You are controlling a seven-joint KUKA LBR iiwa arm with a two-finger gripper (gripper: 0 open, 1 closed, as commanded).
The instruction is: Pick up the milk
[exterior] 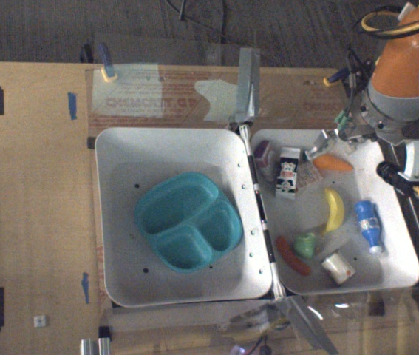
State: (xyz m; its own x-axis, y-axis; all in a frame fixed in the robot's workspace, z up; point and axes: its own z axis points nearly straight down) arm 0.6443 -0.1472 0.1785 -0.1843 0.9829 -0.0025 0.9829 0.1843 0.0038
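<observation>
Against the right bin's left wall lay the milk (pixel 288 172), a light, stiff, crushable carton, best pinched across its flat sides; the tool's (pixel 326 145) state was unclear.

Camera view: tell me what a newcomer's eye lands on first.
First the teal tray, lying in the left bin. Next the arm's orange band at the upper right, with the gripper over the right bin's far edge beside the carrot. The milk stands at that bin's upper left, the banana mid-bin.
</observation>
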